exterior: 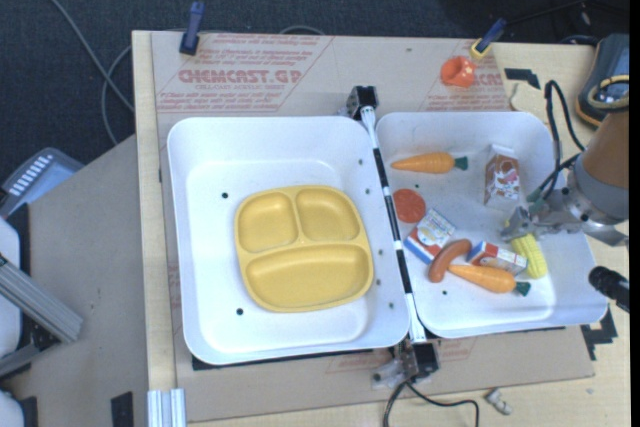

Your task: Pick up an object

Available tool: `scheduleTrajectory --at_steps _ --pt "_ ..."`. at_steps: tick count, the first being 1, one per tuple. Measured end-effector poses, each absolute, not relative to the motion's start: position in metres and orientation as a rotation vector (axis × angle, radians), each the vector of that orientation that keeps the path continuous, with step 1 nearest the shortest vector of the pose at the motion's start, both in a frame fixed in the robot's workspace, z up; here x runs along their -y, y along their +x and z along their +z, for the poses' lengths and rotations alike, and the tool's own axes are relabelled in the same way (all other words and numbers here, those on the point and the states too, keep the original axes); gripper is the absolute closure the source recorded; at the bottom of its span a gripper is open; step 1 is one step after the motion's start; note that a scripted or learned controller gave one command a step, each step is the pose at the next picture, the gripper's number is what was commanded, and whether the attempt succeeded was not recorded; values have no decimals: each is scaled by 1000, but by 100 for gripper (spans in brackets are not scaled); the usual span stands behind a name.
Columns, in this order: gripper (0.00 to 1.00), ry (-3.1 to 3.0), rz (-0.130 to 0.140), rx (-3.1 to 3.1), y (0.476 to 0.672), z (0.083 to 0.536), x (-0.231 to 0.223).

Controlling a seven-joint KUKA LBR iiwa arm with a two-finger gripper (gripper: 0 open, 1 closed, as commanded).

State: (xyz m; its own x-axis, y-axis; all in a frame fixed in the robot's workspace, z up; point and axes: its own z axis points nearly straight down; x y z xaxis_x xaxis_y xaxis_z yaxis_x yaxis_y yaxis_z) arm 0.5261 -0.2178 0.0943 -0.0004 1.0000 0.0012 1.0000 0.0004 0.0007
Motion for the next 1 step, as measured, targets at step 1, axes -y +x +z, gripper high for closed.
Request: scheduleTrajectory --at_steps 1 --pt "100 -2220 -2 2225 561 84 151"
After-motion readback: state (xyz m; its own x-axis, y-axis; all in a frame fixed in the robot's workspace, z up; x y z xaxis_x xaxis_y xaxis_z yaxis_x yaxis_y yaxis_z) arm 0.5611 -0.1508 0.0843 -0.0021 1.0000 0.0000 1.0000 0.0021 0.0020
